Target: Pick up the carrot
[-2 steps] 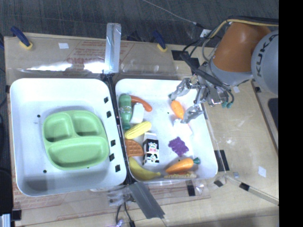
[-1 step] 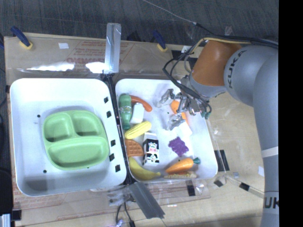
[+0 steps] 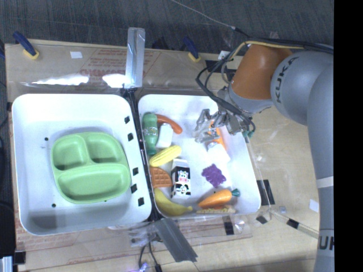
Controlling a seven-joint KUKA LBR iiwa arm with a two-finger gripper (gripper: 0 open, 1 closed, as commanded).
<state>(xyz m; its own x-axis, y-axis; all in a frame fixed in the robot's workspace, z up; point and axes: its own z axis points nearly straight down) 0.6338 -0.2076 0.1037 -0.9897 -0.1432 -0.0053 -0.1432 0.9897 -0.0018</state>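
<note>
1. Gripper (image 3: 211, 128) hangs over the upper right part of the right bin (image 3: 249, 169). Metal fingers are lost in clutter and glare; whether the jaws are open or closed cannot be told. An orange-and-white item sits right at the jaws, identity unclear, not visibly clamped.
2. Carrot (image 3: 216, 198) lies well below the jaws, toward the bin's near wall, just left of its bottom right corner. Orange body, green stub at its right end, lying almost level.
3. Handling, a judgement: looks like a toy, so light and stiff, probably smooth plastic and somewhat slippery. The taper means a pinch near the tip could squirt out; the thicker middle, taken across the short axis, seems safest.
4. Neighbours: purple grapes (image 3: 214, 175) between jaws and carrot; banana (image 3: 170, 204) left of the carrot; milk carton (image 3: 181, 180) beyond that.
5. Writing: "KU" reads on the arm; carton print and bench labels too small to read.
6. Green tray (image 3: 91, 169) far left of the jaws, in the other bin.
</note>
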